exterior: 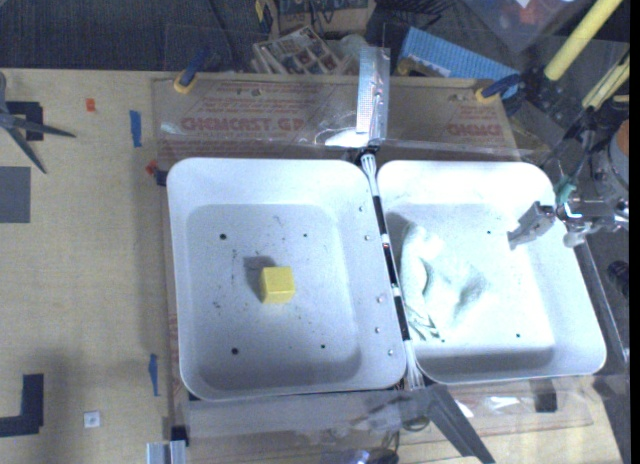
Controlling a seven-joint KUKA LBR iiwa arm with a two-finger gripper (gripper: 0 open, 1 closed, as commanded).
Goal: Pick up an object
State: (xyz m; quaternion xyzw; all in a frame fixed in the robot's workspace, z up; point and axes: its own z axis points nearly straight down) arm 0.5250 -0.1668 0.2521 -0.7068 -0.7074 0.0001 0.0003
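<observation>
Objects to choose from are two: a yellow block in the left bin and a crumpled white cloth in the right bin. Neither has been lifted; each lies on the floor of its own bin.

At the right edge of the right bin sits the pincer, high over the rim and close to that bin's upper right corner. Its grey tip points inward toward the bin, and nothing is seen in it. Whether it is spread or pressed together cannot be told from this slanted view, since the tip is small and blurred. The arm behind it reaches in from the right, partly past the table's edge.

Nearest to the pincer is the white cloth, which lies toward the left half of the right bin, just beside the divider between the bins. It is well apart from the tip. The yellow block lies farther off, near the middle of the left bin, with bare floor all round it.

Judged from this, the task stands at its approach step, with no grasp begun. A next move would call for travel leftward over a chosen object, then a descent. White cloth on white floor may be harder to grip cleanly; the block stands clear.
</observation>
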